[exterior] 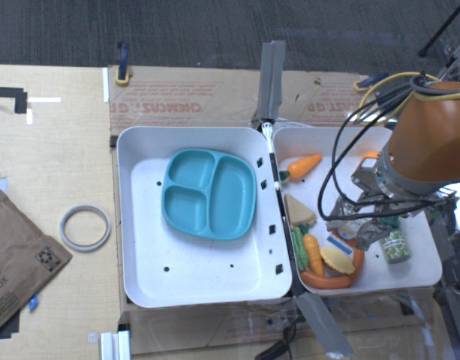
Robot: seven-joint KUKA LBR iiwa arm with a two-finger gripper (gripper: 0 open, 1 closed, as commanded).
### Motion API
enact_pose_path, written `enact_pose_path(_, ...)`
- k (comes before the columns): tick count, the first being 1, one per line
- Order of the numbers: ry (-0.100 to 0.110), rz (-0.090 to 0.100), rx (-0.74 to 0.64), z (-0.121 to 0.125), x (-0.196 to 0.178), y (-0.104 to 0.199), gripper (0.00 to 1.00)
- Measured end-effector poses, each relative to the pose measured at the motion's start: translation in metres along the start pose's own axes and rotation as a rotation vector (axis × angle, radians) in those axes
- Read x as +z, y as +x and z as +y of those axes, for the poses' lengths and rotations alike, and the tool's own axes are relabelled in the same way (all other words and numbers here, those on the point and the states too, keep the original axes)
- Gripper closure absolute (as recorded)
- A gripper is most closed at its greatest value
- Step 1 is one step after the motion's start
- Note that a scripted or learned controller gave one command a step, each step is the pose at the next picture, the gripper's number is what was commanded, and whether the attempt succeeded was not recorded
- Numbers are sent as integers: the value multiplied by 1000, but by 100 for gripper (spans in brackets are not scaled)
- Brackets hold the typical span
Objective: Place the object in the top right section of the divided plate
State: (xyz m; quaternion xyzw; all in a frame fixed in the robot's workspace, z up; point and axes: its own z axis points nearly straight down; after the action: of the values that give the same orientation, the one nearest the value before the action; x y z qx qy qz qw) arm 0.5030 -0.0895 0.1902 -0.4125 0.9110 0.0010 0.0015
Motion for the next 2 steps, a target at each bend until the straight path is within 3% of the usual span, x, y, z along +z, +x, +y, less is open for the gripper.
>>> enact_pose_path(1, -1, 0, -35, -66, 90, -3, 100)
enact_pose_path(2, 0, -1, -76, -108, 100, 14, 100)
